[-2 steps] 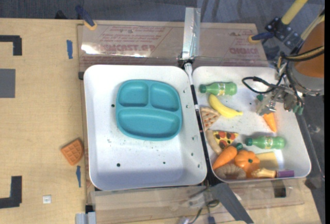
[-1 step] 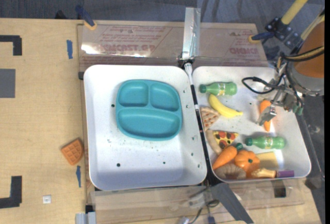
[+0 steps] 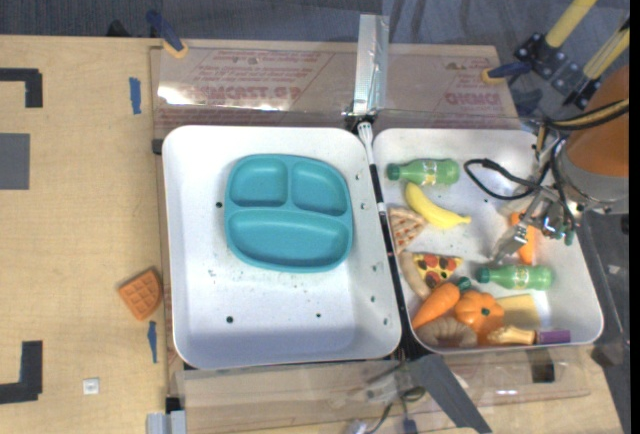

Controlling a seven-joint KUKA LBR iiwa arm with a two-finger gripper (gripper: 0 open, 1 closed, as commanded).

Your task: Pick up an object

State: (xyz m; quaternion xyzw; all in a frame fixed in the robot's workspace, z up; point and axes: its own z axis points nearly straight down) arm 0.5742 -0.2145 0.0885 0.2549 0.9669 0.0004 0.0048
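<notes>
gripper (image 3: pixel 522 240) low in right bin (image 3: pixel 590 317), above green bottle (image 3: pixel 516 275); finger state unclear; banana (image 3: pixel 434 207) nearby.

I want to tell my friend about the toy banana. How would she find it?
Look in the right white bin, the one crowded with toy food. Near its top lies a green bottle, and the banana sits just below it. It is the only plain yellow, curved piece there.
</notes>
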